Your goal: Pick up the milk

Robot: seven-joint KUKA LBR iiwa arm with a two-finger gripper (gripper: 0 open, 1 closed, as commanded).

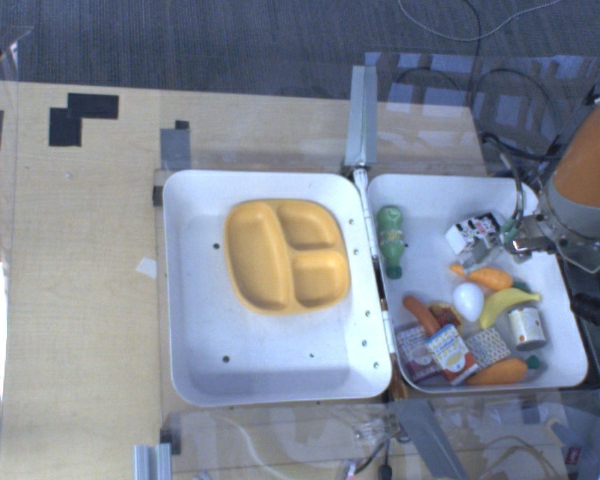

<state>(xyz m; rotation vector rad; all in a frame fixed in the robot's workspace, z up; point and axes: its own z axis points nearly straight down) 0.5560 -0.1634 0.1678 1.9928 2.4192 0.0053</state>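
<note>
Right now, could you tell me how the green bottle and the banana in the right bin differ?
The green bottle lies alone along the right bin's left wall; the banana sits in the cluttered pile near the egg. The bottle is green and straight; the banana is yellow and curved. Both lie flat in the same bin.

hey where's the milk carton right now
The milk carton lies in the right bin, near its back right corner, just behind the small carrot and beside the gripper.
</note>
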